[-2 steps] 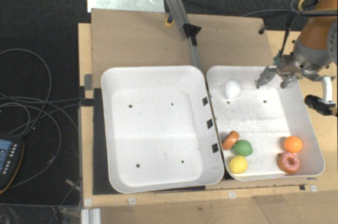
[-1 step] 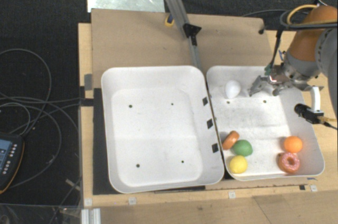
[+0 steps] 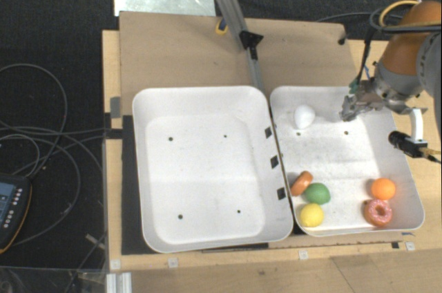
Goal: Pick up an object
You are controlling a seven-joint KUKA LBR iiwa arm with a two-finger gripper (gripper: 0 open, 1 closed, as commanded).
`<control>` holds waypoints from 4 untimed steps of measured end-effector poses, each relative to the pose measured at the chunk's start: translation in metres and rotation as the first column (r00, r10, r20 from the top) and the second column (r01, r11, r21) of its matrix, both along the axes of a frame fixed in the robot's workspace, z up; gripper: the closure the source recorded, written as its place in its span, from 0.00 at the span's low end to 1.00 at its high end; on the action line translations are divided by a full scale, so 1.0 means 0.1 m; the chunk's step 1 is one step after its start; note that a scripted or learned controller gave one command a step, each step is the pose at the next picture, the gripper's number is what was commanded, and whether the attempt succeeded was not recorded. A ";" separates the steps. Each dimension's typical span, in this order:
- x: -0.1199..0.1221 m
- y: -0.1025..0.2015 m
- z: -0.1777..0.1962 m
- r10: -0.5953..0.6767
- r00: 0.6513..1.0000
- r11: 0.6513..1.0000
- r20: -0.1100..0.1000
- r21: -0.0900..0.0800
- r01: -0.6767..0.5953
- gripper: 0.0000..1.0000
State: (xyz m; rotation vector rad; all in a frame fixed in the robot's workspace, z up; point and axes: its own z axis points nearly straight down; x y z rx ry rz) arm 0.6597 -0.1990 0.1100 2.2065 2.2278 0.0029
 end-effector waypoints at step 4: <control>-0.03 0.41 1.18 0.000 1.000 1.000 -0.005 0.004 0.000 1.00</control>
